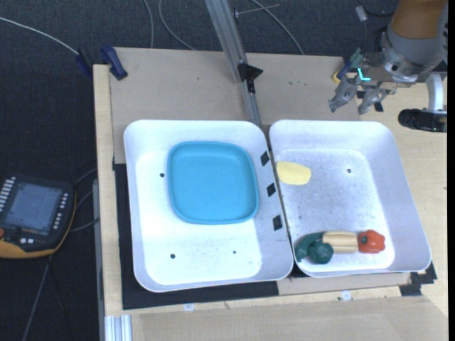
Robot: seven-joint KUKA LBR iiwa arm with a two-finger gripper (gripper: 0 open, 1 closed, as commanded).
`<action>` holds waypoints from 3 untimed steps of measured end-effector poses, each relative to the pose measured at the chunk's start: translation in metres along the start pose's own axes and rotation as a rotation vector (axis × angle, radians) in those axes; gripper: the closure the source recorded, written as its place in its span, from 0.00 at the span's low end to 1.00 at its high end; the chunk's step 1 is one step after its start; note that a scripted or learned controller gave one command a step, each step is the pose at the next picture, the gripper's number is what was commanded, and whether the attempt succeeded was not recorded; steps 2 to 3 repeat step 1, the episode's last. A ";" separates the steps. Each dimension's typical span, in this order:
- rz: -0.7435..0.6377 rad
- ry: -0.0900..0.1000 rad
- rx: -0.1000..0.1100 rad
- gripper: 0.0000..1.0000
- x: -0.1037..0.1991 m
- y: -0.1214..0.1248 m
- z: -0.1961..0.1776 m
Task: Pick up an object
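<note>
While the bench [178, 84] is bearing two white bins side by side, the left bin [142, 261] is holding a blue plate [212, 182]. The right bin [398, 183] is holding a yellow piece [293, 173] near its upper left and, along its lower edge, a green item [315, 250], a tan block [340, 241] and a red item [371, 241] touching in a row. The gripper [357, 99] is hovering above the bench beyond the right bin's far rim, fingers spread apart, gripping nothing.
</note>
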State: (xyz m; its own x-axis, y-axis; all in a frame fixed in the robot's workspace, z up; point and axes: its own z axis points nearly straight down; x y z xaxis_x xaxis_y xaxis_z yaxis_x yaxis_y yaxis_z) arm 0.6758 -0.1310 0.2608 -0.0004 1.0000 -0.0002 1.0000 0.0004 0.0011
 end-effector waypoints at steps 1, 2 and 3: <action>0.000 0.000 0.000 0.00 0.000 0.000 0.000; 0.000 0.000 0.000 0.00 0.000 0.000 0.000; 0.000 0.000 0.000 0.00 0.000 0.000 0.000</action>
